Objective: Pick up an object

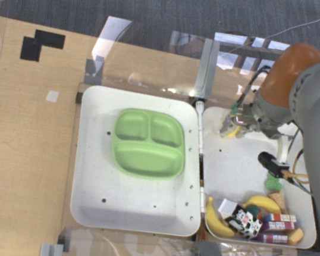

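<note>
A: Gripper?
B: The gripper [230,128] sits low over the right bin's [232,166] far-left corner; jaw state cannot be told.
A: Objects?
B: Bananas [218,219], boxes [277,224] heaped at its near edge. Green tray [148,143] in left bin [87,191].

A light wooden tabletop [18,150] carries two white bins: the left bin [86,197] touches the right bin [232,166] alongside it.
</note>
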`<state>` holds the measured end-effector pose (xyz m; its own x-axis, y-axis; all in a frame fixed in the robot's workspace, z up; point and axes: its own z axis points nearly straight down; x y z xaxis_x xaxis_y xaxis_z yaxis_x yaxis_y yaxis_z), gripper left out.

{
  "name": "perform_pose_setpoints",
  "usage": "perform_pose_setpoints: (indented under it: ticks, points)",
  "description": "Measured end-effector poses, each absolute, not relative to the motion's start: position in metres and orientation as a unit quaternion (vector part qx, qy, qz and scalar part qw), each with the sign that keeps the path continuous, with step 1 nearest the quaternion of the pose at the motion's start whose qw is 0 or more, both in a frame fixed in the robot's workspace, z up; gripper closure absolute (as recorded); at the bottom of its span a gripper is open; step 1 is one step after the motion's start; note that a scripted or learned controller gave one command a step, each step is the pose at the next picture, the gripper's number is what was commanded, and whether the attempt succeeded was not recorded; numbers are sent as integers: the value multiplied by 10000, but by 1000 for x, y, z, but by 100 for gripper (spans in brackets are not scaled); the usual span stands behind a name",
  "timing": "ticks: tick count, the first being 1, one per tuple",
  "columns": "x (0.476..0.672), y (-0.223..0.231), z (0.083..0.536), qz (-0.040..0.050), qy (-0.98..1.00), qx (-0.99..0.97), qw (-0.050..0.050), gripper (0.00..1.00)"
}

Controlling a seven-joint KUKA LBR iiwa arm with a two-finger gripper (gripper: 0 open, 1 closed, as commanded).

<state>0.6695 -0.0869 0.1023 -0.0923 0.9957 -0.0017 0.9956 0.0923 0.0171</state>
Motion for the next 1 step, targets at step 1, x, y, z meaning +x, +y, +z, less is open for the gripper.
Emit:
perform_pose_setpoints:
  ticks: [1]
  points:
    - [631, -7, 187, 33, 7488, 6628, 26, 100]
